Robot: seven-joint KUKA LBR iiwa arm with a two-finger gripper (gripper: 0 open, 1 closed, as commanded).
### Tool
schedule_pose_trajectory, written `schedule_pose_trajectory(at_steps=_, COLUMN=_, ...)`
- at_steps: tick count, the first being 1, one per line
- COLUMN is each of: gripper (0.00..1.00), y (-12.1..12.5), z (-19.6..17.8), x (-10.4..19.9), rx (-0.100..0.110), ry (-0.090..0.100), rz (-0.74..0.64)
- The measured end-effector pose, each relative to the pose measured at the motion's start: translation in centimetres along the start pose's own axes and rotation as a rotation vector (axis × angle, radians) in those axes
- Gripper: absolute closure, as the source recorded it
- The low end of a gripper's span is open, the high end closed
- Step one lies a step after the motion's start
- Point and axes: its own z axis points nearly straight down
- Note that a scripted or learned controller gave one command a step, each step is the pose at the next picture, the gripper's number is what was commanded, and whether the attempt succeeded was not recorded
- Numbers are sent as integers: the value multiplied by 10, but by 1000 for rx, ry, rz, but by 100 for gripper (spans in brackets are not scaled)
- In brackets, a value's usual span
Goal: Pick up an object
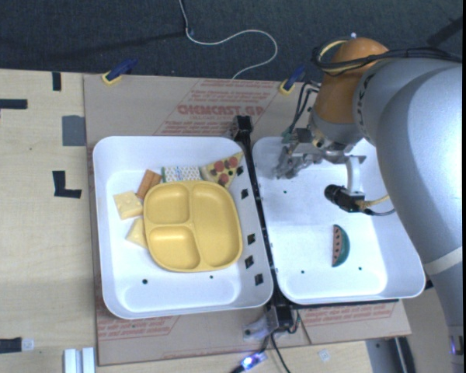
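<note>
Two white bins [109,231]: one yellow plate [193,225], one watermelon slice [339,245]; pincer [291,162] state unclear.

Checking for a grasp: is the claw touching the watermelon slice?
Apart. The camera view shows the claw near the right bin's far left corner, with bare white bin floor between it and the watermelon slice.
</note>
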Motion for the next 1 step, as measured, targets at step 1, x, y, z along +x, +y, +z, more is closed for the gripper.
schedule_pose_trajectory(at_steps=1, gripper=100, y=5, z=-58, x=-7, rx=-7, ry=1, rz=3)
